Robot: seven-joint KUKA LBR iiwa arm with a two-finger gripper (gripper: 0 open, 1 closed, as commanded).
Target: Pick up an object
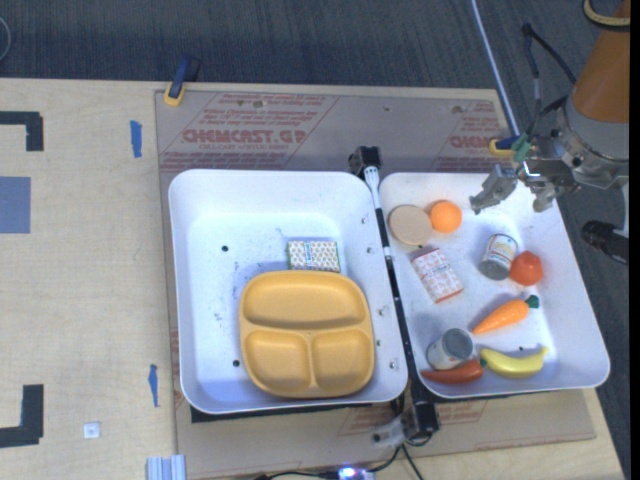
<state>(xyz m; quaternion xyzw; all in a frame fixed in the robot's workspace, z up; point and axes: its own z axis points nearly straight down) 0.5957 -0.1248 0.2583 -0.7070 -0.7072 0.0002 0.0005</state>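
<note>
- Yellow banana (513,361) and red pepper (455,373) lie along the near rim of the right bin (590,340), a small can (450,347) just behind them.
- Carrot (499,315), tomato (526,268), a second can (497,254), a red-and-white packet (437,273), an orange ball (445,216) and a tan disc (408,225) share that bin.
- Left bin (190,258) holds a yellow divided plate (306,333) and a small patterned box (313,255) behind it.
- Robot's hand (513,191) hovers over the right bin's far edge, fingers spread, pinching nothing.
</note>
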